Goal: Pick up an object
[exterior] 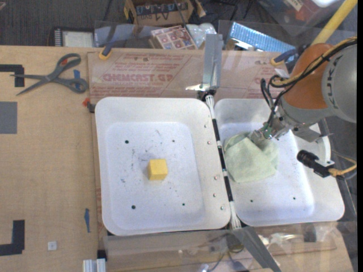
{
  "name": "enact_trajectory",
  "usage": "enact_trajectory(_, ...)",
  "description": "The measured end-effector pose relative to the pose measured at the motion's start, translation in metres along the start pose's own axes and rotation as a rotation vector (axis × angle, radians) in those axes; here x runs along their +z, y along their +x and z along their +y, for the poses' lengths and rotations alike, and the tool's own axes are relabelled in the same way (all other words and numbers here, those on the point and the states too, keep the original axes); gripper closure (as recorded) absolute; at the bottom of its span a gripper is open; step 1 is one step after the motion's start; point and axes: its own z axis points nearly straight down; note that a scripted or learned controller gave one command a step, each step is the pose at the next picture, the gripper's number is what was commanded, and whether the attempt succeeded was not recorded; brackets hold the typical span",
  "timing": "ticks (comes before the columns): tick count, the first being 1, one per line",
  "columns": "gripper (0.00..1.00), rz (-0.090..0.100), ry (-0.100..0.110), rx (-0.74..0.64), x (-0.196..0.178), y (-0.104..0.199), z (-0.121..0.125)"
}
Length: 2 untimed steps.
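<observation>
My fingers (265, 135) press into the pale green cloth (251, 159) in the right bin (317, 208), their spread I cannot tell; next I judge a firm pinch, then lift

Tan bench (45, 169), perhaps dark floor beyond

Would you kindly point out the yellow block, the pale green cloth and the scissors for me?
yellow block (158, 169): camera view, middle of its top face, in the left bin.
pale green cloth (249, 162): camera view, centre of the crumpled fabric, in the right bin.
scissors (57, 76): camera view, near the pivot, on the bench.
</observation>
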Motion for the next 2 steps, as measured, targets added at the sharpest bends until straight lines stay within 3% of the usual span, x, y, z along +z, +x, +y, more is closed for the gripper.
enact_trajectory(1,1.00,-0.014,-0.021,0.030,0.006,0.016,-0.029)
enact_trajectory(2,1.00,0.001,0.002,0.142,-0.085,0.025,0.039)
